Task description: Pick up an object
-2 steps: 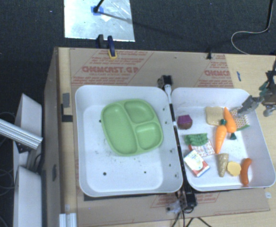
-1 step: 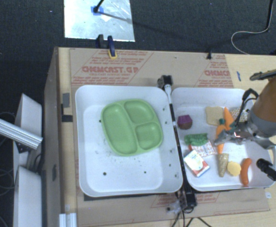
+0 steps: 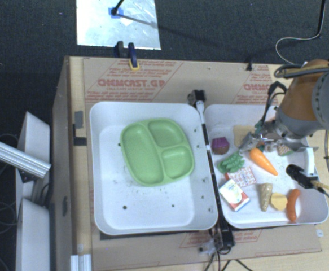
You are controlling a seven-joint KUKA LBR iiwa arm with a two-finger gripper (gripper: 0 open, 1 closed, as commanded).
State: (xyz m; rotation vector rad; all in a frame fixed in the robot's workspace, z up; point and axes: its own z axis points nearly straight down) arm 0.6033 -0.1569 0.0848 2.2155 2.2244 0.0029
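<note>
Green divided plate [image 3: 156, 151] in a white bin [image 3: 110, 208] — orange carrot [image 3: 262, 161], purple onion [image 3: 220, 145], red sausage [image 3: 292, 204]

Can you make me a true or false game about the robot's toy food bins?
1. The green plate sits in the left bin. True.
2. The carrot lies on the green plate. False: it lies in the right bin, near the claw.
3. The purple toy is in the right bin, close to the divider between the bins. True.
4. The green plate has toy food piled on it. False: its compartments hold no food.
5. The arm reaches in over the left bin. False: it comes in over the right bin.
</note>
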